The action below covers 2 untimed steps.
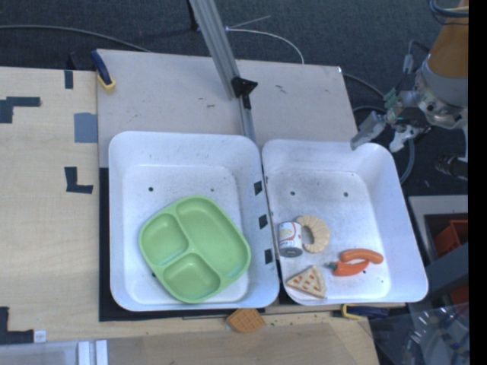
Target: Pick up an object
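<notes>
We look down at a slant on a pale wooden bench [38, 204] with dark tape marks along its left side. On it lies a grey-white board [175, 90], scuffed and speckled, with a blue and yellow clamp [103, 69] at its upper left corner. A metal pole [217, 40] runs diagonally from the top of the view down to the seam between two shallow white bins. Around the bench the floor is dark carpet, with thin cables trailing across it.

The left bin [125, 158] holds a green plate [195, 248] with three compartments, lying flat toward the near side.

The right bin [380, 173] holds four small things grouped near its front. A small can [289, 239] lies next to a beige ring [313, 233], the two touching or nearly so. Its label has a red band; we cannot read any writing on it. A slice [307, 282] of toy pizza lies at the front edge, and a carrot [358, 261] lies just to its right.

An orange biscuit-like piece [244, 320] sits outside the bins, on the bench by their front edge.

The gripper [378, 132] hangs over the far right corner of the right bin, well apart from the things in it. Its two fingers stand apart, with nothing between them.
</notes>
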### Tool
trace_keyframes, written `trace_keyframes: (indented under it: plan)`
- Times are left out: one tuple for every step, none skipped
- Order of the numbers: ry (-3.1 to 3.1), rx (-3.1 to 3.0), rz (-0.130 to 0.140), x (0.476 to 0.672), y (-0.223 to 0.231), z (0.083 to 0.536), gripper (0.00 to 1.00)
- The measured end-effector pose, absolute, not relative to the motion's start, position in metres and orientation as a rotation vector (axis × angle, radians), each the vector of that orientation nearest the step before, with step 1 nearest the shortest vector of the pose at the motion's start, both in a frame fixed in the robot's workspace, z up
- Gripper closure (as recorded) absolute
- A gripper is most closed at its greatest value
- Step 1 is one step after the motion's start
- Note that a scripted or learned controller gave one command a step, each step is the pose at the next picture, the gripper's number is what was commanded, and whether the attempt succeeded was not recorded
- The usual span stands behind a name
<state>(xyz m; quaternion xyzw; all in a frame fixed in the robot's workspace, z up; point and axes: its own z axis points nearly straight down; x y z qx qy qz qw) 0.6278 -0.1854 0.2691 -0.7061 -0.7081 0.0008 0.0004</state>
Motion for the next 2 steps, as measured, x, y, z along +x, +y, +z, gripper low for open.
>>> trace_keyframes:
  plan:
    - [-2.223,-2.218,0.003,0.628,-0.185,0.269,0.00]
    - [-2.219,-2.218,0.008,0.625,-0.194,0.218,0.00]
